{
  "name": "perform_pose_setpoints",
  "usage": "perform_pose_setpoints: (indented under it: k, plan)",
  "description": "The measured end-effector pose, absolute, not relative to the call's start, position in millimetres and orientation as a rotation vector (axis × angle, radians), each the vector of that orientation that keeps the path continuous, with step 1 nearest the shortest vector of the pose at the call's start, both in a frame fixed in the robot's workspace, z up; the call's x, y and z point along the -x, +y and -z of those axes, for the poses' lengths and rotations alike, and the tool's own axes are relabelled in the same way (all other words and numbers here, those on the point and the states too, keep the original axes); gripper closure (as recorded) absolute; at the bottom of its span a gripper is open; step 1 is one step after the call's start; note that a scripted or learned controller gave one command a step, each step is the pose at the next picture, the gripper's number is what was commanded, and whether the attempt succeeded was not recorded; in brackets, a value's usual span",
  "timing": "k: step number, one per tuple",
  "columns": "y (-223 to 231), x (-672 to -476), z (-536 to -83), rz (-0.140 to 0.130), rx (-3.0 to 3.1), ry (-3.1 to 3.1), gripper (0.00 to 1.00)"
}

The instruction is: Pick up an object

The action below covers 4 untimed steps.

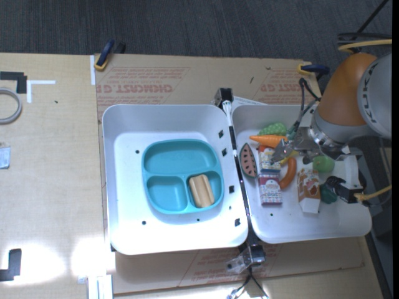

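The small maroon carton lies just near-left of the gripper; its long axis runs near-far; jaw state unreadable.

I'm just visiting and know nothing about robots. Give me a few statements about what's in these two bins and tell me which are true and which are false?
1. A teal divided tray lies in the left bin. True.
2. The bread roll sits in the tray's lower right compartment. True.
3. The carrot lies in the left bin. False: it is in the right bin, beside something leafy and green.
4. The gripper is over the left bin. False: it is over the right bin, near the carrot.
5. A watermelon slice lies near the right bin's left wall. True.
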<state>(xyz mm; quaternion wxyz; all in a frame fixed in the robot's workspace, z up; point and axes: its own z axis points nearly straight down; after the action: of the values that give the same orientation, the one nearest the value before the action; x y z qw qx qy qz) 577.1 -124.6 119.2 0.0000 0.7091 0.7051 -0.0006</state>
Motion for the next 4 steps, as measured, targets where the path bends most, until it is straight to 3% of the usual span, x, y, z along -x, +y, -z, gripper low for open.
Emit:
perform_pose_setpoints:
  k: [1, 2, 3, 4]
  plan:
    - [-125, -577.4, -129, 0.002, -2.231, 2.211, 1.0]
    - [-125, -577.4, -129, 0.002, -2.23, 2.212, 0.0]
    - [-97, -593.6, -92, 0.001, -2.22, 2.222, 0.0]
    - [-98, -593.5, -102, 0.002, -2.224, 2.22, 1.0]
